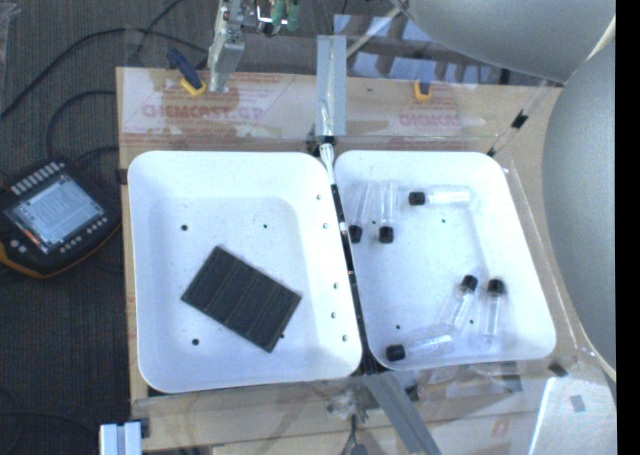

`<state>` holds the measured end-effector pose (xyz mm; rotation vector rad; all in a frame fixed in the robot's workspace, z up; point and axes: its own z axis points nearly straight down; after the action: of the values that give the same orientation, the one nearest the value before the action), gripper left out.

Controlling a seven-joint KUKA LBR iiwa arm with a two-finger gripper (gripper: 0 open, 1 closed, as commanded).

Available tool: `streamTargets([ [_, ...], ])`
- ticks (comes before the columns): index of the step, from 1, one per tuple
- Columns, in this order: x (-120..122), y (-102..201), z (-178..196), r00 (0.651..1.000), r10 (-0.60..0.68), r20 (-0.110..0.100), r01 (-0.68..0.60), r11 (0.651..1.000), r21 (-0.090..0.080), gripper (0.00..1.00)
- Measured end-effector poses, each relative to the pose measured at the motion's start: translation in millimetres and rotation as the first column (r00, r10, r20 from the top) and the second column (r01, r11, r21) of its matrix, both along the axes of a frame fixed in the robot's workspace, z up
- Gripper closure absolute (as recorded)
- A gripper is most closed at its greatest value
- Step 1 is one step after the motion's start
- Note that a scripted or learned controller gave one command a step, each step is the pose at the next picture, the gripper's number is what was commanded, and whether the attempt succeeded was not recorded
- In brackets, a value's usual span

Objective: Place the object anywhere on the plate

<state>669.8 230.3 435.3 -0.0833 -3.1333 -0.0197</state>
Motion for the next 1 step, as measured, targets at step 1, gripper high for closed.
streamTargets([
  [1, 1.7, 0.8, 6.9, 1.0, 0.0, -0.001, 0.0, 1.0, 0.003, 1.0],
])
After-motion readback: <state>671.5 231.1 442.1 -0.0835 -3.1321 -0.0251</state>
